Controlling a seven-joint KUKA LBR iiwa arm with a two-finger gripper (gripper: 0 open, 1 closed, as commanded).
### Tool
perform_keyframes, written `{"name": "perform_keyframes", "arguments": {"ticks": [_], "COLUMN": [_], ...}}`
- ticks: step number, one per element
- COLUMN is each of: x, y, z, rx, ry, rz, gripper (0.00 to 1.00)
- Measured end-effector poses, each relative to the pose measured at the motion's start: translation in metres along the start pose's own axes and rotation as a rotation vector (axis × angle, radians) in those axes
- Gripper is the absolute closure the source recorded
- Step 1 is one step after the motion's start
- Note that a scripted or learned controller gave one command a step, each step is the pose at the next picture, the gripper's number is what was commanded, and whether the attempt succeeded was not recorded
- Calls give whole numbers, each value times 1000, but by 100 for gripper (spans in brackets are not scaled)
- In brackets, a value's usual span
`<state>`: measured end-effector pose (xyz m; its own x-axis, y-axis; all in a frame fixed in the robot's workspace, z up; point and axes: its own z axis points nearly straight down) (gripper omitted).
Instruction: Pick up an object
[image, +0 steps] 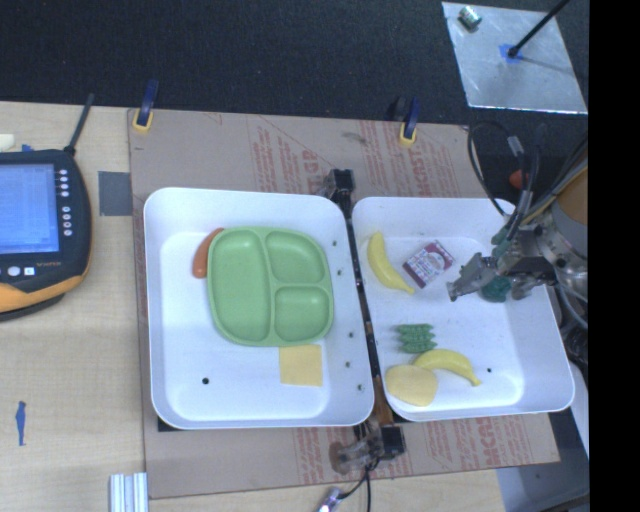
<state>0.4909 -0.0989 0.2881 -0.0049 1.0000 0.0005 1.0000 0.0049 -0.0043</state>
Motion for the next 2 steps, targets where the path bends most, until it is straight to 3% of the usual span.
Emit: {"name": "perform_keyframes", "arguments": {"ticks": [1,2], "x": [11,-7], "y": [-5,25], "z": [97,197], "rx": [2,2], "ry": [-1,0], "rz": [-1,0], "gripper": [0,0]}}
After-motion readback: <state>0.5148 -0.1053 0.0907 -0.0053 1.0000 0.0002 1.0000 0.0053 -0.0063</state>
